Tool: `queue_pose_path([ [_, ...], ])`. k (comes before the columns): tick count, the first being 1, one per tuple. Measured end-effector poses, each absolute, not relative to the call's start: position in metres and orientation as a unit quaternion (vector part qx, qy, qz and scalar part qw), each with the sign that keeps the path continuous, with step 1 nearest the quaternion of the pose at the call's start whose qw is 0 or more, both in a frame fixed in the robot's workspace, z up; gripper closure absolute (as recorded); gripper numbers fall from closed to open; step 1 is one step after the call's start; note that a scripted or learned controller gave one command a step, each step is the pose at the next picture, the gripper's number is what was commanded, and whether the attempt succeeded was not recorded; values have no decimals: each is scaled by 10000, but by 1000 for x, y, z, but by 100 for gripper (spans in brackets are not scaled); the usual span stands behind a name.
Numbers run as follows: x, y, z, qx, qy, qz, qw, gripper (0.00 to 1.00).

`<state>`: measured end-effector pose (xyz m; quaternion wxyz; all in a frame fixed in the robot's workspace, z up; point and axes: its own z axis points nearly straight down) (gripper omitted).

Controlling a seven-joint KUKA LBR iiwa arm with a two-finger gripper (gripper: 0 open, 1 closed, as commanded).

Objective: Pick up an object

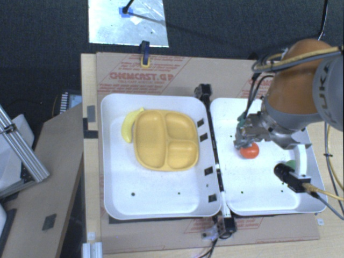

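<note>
— Starting from the left?
— Yes. Left bin (115, 198) first. Toward its back half, a yellow plate (164, 141) with three compartments, lying flat, turned slightly askew to the bin's edges.
— Alone in there?
— No. Against the plate's left rim, a yellow banana (128, 127), curved, touching the plate or tucked partly under it; hard to say which.
— And between the bins?
— Black clips (203, 123) along the shared wall, spaced from back edge to front edge. Beneath both bins, a brown cardboard sheet (161, 74) with red print, gripped at its back edge by a yellow clamp (145, 58).
— Moving right, then?
— Right bin (252, 198). Near its middle, somewhat toward the left wall, a small round red-orange thing (250, 152), low on the white floor.
— Close to the gripper?
— Very. Gripper (245, 140) directly over it, tip touching or almost touching its top. Behind that, the grey arm (287, 123) reaching in across the right wall, orange band (303, 74) above the bin's back right corner.
— Open, closed, or gripping?
— Cannot tell. Too dark and too small at the tip to judge, so no telling a real hold from mere nearness.
— Anything further right?
— A scrap of green (291, 164) by the right wall, mostly hidden, not nameable.
</note>
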<state>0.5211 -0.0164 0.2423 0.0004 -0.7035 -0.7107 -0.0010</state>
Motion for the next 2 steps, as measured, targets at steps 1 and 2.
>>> queue_pose_path([
  [1, 532, 34, 230, -7037, -7105, -9, 3, 100],
  [2, 522, 88, 222, -7034, -7108, -7, 12, 100],
])
